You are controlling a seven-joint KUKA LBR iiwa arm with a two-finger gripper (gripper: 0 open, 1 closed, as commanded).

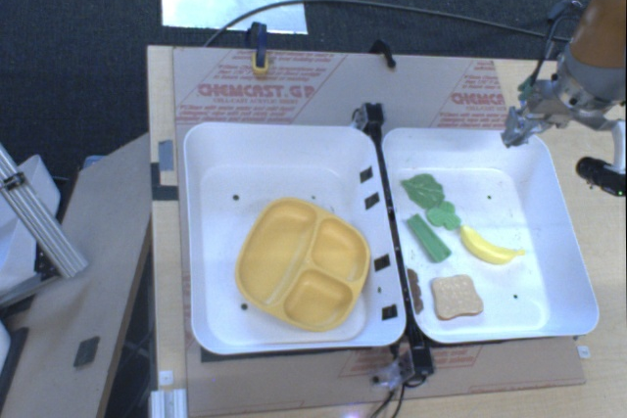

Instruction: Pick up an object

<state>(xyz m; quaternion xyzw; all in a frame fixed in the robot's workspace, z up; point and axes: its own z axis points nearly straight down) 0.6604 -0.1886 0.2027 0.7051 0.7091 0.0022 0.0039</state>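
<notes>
A tan bench [578, 210] on dark carpet bears two shallow white bins side by side. The left white bin [216, 171] holds a yellow compartmented plastic tray [302, 261]. In the right white bin [549, 308], the yellow toy banana [490, 248] lies centrally, green pieces at its 9 o'clock. The grey two-finger gripper [516, 134] hovers over the bin's far rim, at the banana's 12 o'clock, well apart; its grasp state cannot be determined.

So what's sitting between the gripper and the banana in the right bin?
Nothing: the camera view shows only bare white bin floor between the gripper, at the bin's far right corner, and the banana. The green pieces lie off to the left.
</notes>
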